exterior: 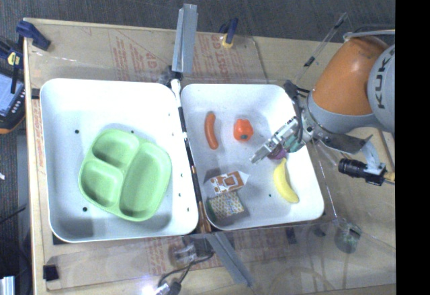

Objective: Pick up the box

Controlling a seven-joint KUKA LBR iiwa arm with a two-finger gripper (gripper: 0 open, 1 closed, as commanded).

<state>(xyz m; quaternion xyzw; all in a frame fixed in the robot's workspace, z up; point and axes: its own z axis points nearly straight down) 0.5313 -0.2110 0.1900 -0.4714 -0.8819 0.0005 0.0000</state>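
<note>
- Bench with two shallow white bins side by side; the right bin (195,152) holds all the loose items, the left bin (54,152) only a green divided tray (125,173).
- The box (226,183), white with orange print, lies flat near the right bin's 7 o'clock corner, tilted, its lower edge touching or overlapping a darker patterned packet (225,205) at its 6 o'clock.
- The gripper (264,153) hangs over the bin's 3 o'clock side, pointing toward 8 o'clock, apart from the box; nothing sits between its fingers, and how wide they stand cannot be told.
- A banana (285,183) lies just at the gripper's 5 o'clock; an orange-red round fruit (243,130) and a sausage (211,130) lie toward 10 and 9 o'clock.
- Judgement: the box is not yet reached; its flat, crowded pose near the wall likely favours a grasp from above.
</note>
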